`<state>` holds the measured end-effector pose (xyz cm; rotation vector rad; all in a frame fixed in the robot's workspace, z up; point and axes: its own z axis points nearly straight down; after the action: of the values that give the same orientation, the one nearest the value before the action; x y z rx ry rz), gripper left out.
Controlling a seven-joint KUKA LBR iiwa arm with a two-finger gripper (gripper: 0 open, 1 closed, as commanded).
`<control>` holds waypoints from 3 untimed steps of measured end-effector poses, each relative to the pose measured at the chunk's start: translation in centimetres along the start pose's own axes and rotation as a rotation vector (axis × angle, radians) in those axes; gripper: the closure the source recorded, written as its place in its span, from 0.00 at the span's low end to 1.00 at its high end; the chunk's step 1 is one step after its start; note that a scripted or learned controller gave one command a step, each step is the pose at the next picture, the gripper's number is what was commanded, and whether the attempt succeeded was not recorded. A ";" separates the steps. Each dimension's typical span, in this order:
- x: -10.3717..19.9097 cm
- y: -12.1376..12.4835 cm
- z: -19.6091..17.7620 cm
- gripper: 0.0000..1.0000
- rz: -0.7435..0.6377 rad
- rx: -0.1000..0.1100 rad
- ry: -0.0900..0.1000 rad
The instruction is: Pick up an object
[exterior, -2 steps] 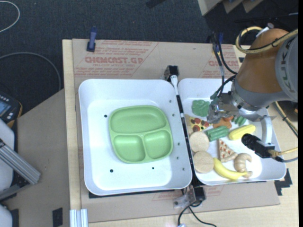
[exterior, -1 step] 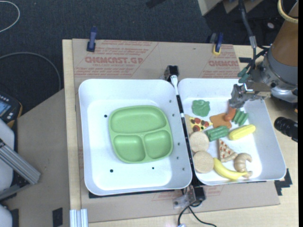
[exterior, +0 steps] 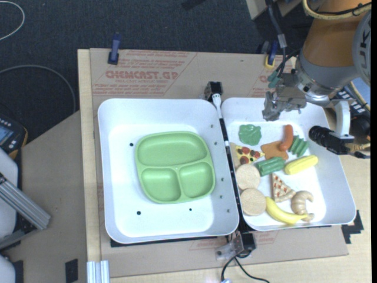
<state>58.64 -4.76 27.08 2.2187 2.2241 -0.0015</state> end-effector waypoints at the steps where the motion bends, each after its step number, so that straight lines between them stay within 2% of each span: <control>1: 2.1 6.6 4.2 1.00 0.000 0.000 0.001; 2: 7.7 1.0 5.8 1.00 -0.003 0.006 0.004; 3: 12.9 -7.0 7.5 1.00 -0.003 0.008 0.004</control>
<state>51.59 8.13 19.53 2.2214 2.2330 -0.0062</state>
